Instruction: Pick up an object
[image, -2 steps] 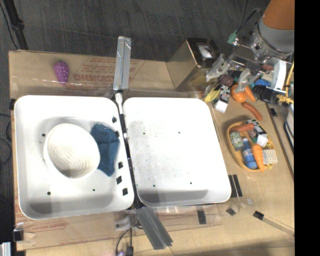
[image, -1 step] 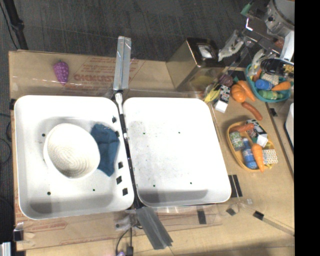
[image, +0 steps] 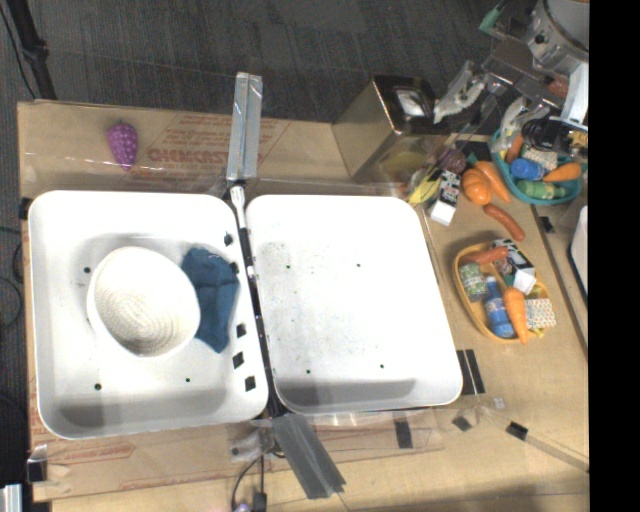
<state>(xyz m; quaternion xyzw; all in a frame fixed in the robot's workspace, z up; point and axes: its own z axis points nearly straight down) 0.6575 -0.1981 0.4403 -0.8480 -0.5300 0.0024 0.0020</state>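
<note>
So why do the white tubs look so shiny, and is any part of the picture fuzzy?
In the camera view, bright light washes out the left bin and right bin, so their walls glare; soft grey shadows sit along their near edges and beside the white woven hat and blue cloth; the toys in the yellow basket at the right look small and a bit blurry.

faint red print on the cardboard (image: 190, 150), unreadable.
</note>
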